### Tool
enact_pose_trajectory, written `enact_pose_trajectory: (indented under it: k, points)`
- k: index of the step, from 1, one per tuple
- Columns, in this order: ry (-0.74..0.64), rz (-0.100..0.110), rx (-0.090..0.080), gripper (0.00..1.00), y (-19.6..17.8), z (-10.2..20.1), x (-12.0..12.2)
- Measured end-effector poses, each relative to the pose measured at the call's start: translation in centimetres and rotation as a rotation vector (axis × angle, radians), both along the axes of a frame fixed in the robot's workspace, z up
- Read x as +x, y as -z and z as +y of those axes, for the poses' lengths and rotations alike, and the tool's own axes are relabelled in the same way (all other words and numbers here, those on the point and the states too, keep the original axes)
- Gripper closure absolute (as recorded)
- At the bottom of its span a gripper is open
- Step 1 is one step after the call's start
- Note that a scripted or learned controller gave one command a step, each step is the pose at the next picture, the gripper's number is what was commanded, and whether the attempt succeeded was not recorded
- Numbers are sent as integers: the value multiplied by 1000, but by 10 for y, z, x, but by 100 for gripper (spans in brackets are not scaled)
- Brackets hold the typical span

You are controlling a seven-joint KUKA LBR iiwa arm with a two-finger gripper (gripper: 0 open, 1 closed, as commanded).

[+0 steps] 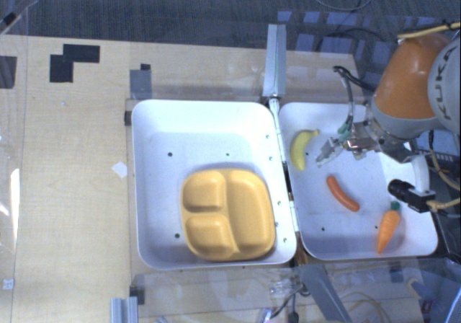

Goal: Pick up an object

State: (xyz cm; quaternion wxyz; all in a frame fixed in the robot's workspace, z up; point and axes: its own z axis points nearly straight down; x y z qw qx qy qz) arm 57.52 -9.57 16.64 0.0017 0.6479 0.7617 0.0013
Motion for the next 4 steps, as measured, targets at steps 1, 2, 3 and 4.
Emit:
enact_pose_trajectory:
  k: [1,2,3,4]
  points:
    - [-213,-10,-2,0,76,9,-33]
    - [-215,-18,-1,100,64,11,-30]
    - [-206,-4,-1,100,-58,95,-40]
    - [-133,0,0,100,-35,121,-18]
